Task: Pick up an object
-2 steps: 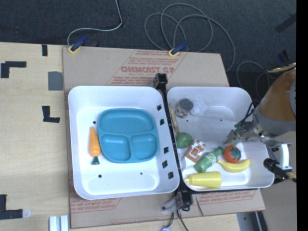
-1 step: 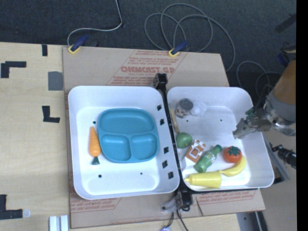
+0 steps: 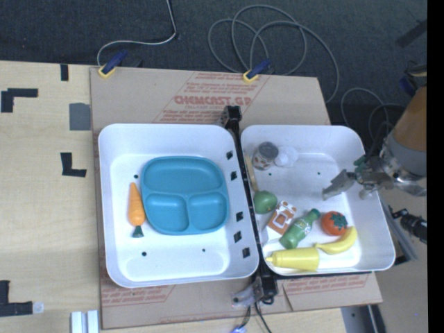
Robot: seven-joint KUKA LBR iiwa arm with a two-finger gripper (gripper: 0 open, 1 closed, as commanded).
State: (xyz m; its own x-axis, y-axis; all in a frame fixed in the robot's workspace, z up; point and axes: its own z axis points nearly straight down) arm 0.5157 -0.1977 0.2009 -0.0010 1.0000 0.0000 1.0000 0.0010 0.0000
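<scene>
Nearest the camera, along the front wall of the right bin [image 3: 374,259], lie a yellow squeeze bottle [image 3: 294,258] on its side and, just beside it toward the right, a banana [image 3: 341,243]; right behind the banana sits a tomato [image 3: 334,222], and a green bottle [image 3: 300,229] lies tilted between the tomato and a small orange-and-white carton [image 3: 280,218]. A little farther back a green lime-like ball [image 3: 264,201] rests close to the divider between the bins, and at the far end stand a small can [image 3: 264,153] with a pale, hard-to-read object [image 3: 286,158] next to it. The left bin [image 3: 111,186] holds a blue compartment plate [image 3: 185,193] with a toy carrot [image 3: 135,205] lying beside it, well apart from the arm. The gripper [image 3: 347,181] hangs over the right bin's right-hand side, behind the tomato and banana; its fingers [image 3: 338,184] look spread and nothing is seen between them, though the view is too coarse to be sure of the gap. Any of these things would serve the task, and the tomato seems the handiest, being nearest the gripper. To do it well, the gripper probably ought to centre over the tomato before descending, with the fingers turned so that they pass clear of the banana and the green bottle's cap, both of which crowd it. A round, smooth toy could squirt out of a shallow pinch, so closing low around its widest part seems wise. The bin wall to the right leaves little room for a slanted approach, so a straight descent looks safer.
</scene>
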